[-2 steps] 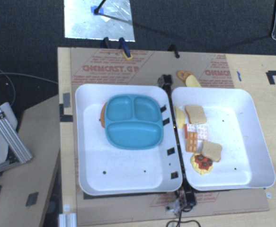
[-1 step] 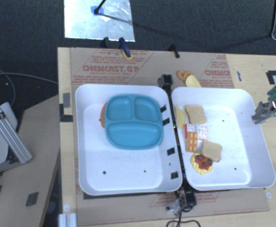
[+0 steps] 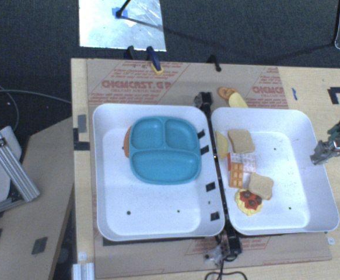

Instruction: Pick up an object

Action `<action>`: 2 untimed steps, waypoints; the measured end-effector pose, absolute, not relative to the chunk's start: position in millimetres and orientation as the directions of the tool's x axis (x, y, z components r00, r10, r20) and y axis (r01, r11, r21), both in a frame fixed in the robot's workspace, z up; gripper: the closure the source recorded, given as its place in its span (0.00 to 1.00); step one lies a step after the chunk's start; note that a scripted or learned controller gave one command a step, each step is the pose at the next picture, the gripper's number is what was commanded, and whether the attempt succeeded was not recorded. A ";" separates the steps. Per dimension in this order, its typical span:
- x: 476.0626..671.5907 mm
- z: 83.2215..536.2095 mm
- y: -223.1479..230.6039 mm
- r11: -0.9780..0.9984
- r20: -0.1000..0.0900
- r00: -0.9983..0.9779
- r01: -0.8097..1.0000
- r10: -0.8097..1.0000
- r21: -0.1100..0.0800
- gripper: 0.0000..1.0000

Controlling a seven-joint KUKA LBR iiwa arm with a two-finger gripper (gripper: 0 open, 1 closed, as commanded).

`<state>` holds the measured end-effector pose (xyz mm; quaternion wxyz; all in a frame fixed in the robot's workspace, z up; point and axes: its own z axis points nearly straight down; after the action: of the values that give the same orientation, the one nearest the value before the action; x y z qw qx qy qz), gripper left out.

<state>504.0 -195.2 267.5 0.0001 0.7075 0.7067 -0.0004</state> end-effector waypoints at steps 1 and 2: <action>505.1 281.5 -193.6 0.004 -0.002 -0.004 1.000 1.000 0.006 1.00; 506.0 292.2 -193.7 0.006 -0.004 -0.006 1.000 1.000 0.009 1.00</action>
<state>506.0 -193.7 292.2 0.0045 0.7051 0.7091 0.0019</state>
